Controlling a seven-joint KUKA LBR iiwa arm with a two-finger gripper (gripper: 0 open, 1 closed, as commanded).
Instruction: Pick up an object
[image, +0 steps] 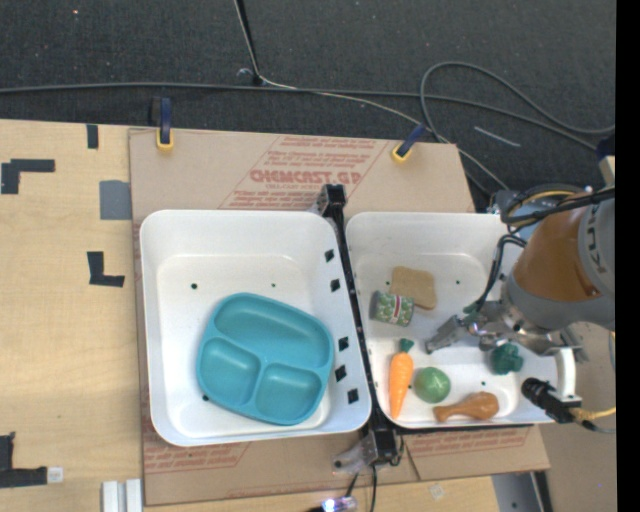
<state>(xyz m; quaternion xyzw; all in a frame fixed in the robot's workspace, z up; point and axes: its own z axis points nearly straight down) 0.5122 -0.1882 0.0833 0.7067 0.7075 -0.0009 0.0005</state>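
Bright, even light (slightly soft)

Looks like a robotics lab: desk marked with black tape pieces, a printed cardboard sheet held by yellow clamps, loose cables across dark carpet, two white bins holding toy food.

A single fixed camera looks down at a slant from above the bench, far enough back to take in both white bins: the left bin and the right bin. Beyond them it catches the cardboard sheet and dark floor, probably carpet. The KUKA arm enters from the right.
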